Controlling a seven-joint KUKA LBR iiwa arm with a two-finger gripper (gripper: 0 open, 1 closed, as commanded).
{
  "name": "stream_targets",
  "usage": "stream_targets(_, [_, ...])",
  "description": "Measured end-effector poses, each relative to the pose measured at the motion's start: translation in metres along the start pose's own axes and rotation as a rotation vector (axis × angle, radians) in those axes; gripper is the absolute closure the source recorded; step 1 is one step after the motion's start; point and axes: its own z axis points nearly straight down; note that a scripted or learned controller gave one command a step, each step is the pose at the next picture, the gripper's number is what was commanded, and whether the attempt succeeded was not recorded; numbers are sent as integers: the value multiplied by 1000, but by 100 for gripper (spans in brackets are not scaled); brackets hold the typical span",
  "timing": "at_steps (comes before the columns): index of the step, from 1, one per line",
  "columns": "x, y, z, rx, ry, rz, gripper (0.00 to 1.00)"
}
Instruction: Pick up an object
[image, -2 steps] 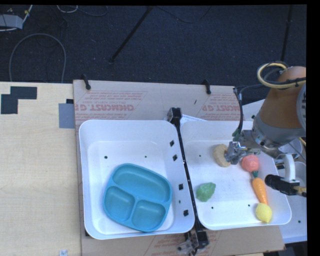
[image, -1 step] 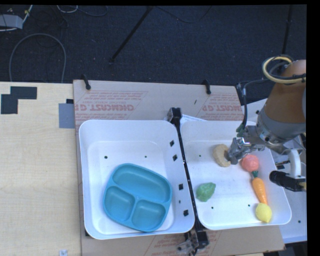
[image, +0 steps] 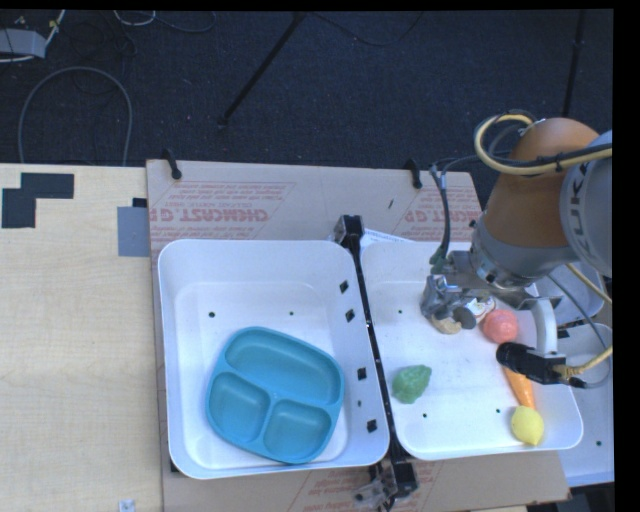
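**A:** Which thing is it going for?

**B:** Probably the small tan object (image: 456, 322), toward the far side of the right bin (image: 455, 425), directly under the jaws.

**A:** Have the jaws got it?

**B:** I cannot tell. From this angle I can't see whether they are released or clenched.

**A:** What could go wrong?

**B:** The pink ball (image: 499, 326) lies just right of the tan object. A slightly off grasp could knock it away or pinch it too. The tan piece also looks small enough to slip out on the lift.

**A:** Anything unclear?

**B:** The tan object is half hidden, so I can't make out its shape.
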Motion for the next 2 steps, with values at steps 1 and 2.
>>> stream_targets(1, [49, 0, 5, 1, 0, 0, 100])
stream_targets(2, [94, -7, 8, 2, 0, 0, 100])
